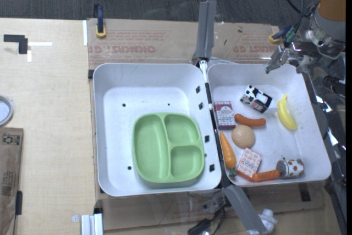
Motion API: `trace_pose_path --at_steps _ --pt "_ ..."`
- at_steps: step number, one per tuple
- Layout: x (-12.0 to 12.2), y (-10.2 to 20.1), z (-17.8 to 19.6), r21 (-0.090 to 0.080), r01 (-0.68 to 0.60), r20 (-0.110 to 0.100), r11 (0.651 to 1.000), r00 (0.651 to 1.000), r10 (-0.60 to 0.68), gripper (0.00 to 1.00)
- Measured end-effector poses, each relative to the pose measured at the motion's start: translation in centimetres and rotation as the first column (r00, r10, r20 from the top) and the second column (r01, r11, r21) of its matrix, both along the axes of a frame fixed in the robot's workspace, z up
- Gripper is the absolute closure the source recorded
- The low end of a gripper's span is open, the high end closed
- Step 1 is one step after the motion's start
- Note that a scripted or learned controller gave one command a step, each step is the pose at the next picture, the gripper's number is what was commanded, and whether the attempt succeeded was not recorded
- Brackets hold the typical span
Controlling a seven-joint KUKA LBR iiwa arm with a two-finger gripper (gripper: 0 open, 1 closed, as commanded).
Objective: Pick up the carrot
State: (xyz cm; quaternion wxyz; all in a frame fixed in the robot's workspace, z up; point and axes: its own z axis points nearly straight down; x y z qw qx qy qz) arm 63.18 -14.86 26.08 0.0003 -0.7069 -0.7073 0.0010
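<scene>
The carrot [227, 151] is a smooth orange toy, thick at one end and tapering to a point at the other. It lies in the right bin [313, 118], tight against that bin's left wall, in the near half. Its long axis runs nearly along the wall, tilted a little: the upper end sits near the wall at about mid-depth, and the lower end angles toward the near-left corner and slightly inward. Which end is the tip is hard to tell at this size.

Just right of the carrot sits a round tan ball [243, 136], and below that a small red-and-white patterned packet [248, 162], its left edge close to the carrot's lower end. A second orange carrot-like piece [265, 175] lies along the near wall, roughly horizontal, beside a small can [291, 168] lying on its side. A dark red box [224, 115] rests by the left wall above the carrot, with a sausage [250, 120] to its right. A black-and-white cow figure [256, 99] and a banana [286, 113] lie toward the far right.

The left bin [110, 118] holds a green divided plate [168, 147].

The gripper [283, 56] hangs over the far right corner of the right bin, well apart from the carrot, with nothing between its fingers; whether they are spread or pressed together cannot be told.
</scene>
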Motion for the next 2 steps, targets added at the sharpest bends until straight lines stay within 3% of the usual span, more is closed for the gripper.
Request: trace_pose_path --at_steps 1,2 --pt "-8.6 3.3 -8.4 0.001 0.081 -0.003 0.997 0.997 -0.081 0.00" --pt "-15.5 4.2 -16.6 0.003 -0.122 -0.002 0.992 0.992 0.122 0.00"
